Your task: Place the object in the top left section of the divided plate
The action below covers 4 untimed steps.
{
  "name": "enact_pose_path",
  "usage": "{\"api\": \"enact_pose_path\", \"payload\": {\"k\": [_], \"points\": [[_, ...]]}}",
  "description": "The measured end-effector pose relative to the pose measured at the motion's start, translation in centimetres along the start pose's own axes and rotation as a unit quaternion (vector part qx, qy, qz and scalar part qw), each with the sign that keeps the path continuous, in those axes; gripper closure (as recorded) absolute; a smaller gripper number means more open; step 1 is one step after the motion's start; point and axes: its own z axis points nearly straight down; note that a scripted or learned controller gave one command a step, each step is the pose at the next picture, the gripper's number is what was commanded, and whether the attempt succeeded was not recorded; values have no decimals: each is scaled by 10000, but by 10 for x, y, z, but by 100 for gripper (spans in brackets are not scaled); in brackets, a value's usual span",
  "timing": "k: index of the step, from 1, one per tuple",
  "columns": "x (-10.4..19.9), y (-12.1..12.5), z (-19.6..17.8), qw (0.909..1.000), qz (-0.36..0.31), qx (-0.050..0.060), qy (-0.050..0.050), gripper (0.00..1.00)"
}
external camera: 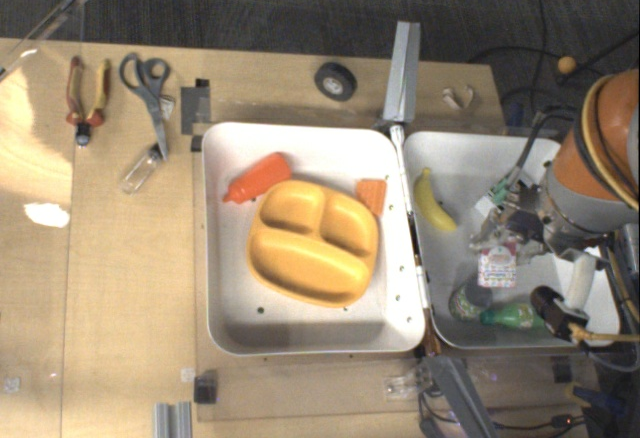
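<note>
Nearest the camera, the grey arm with its orange band enters from the right, and the gripper (512,226) is seen low over the right bin (440,321). Whether its jaws are apart or together cannot be told, as the wrist and cabling hide them.

Which item is meant by the task is not stated. In the right bin, a yellow banana (434,201) lies near the left wall, well apart from the gripper, while a small pink-and-white packet (496,268) sits just below the gripper and a green bottle-like item (512,315) lies near the front wall. The packet is judged the likely target, being closest to the gripper. It is judged light, thin and possibly slippery, so a pinch across its short sides is advised.

The yellow divided plate (312,242) rests in the left bin (225,226), with 2 smaller sections toward the far side and 1 large section toward the front. An orange carrot (256,178) and a small orange piece (372,194) lie beside its far edge.
</note>
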Motion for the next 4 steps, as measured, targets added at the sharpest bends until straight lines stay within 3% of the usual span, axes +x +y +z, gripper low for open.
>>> {"api": "enact_pose_path", "payload": {"k": [1,2,3,4], "points": [[73,-3,29,9965,-832,-3,-6,100],[142,19,-94,9881,-1539,-8,8,100],[212,21,-17,9908,-1350,15,3,100],[264,30,-7,9892,-1469,8,5,100]]}}
